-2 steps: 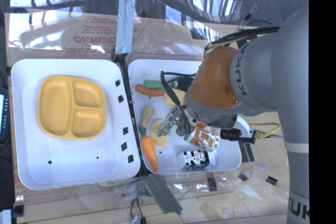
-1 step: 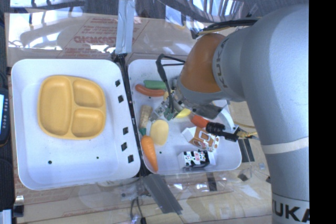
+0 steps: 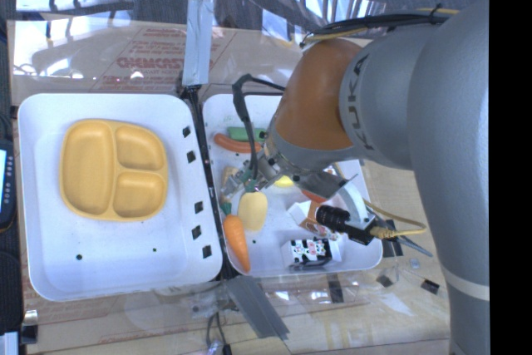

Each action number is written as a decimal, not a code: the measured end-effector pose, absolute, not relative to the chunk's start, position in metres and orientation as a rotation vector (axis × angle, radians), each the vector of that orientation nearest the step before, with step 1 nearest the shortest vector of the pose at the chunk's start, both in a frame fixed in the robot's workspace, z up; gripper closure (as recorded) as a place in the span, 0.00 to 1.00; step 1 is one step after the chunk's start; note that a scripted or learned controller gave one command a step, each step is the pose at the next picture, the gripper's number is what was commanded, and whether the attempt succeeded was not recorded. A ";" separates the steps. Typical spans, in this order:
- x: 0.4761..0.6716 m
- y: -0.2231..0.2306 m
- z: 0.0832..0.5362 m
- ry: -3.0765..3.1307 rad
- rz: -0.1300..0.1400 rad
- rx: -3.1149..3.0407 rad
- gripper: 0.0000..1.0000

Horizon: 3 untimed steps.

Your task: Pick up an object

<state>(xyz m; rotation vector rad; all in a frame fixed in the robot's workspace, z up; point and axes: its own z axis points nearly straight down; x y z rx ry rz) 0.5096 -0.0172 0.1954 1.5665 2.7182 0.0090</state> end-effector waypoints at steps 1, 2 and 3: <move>0.494 0.029 0.190 2.790 -0.002 1.453 1.00; 0.511 -0.027 0.267 3.047 0.000 0.747 1.00; 0.476 -0.026 0.190 3.112 0.000 0.450 1.00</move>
